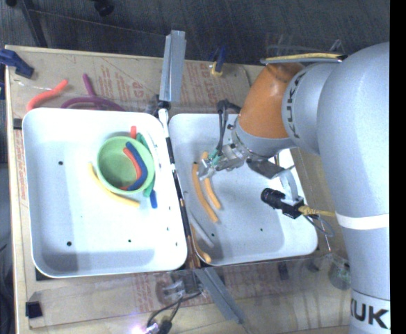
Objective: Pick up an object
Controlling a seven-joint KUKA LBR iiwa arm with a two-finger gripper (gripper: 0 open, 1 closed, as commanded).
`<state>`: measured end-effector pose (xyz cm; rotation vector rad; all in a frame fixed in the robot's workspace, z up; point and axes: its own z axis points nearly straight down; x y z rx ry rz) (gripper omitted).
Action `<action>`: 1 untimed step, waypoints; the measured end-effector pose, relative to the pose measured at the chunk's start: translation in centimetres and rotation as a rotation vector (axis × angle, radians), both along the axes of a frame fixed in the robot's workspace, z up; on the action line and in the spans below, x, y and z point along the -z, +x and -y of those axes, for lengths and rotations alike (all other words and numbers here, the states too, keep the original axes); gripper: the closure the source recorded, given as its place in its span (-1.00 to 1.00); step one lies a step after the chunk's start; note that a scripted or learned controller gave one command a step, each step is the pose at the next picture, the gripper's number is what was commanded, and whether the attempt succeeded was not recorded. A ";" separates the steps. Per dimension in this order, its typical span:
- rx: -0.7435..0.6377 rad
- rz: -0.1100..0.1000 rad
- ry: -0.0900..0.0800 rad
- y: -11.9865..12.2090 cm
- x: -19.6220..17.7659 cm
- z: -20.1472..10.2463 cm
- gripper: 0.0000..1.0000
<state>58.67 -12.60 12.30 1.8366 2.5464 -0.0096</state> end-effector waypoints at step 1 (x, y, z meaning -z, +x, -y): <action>-0.001 0.000 -0.001 0.0 0.0 0.0 -1.00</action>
